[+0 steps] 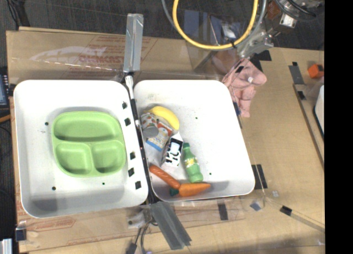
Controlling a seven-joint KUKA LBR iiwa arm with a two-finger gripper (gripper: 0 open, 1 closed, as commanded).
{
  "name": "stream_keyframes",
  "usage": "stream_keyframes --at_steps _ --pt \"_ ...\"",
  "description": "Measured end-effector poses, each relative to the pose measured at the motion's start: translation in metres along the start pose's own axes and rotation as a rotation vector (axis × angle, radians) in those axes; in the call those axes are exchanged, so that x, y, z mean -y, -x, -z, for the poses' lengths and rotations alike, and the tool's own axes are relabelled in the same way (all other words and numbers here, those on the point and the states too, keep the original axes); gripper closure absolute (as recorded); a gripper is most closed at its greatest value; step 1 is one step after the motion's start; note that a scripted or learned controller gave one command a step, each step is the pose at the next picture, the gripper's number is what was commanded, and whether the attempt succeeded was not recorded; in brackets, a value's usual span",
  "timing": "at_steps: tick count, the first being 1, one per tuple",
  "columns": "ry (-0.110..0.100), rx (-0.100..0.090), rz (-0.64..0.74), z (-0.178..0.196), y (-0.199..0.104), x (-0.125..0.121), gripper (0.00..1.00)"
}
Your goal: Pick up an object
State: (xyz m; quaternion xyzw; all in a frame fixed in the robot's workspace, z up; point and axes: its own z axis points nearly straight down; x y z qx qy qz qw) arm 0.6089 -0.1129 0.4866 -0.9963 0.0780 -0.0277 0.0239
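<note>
The right white bin holds a yellow banana, a crumpled printed packet, a small black-and-white box, a green bottle and two orange carrots crowded at its left and near side. Beyond that bin's far right corner, the gripper hangs with a limp pink soft toy dangling from its clamped fingers, above bare bench.

- The right bin lies open along its right half, beside the green bottle.
- Banana, packets and two carrots crowd its left and front.
- The green tray fills the left bin's middle.
</note>
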Motion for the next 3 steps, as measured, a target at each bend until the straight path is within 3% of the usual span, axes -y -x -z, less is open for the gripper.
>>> stream_keyframes --at_steps 3 --pt "-0.043 -0.038 0.015 0.032 -0.007 0.012 1.00"
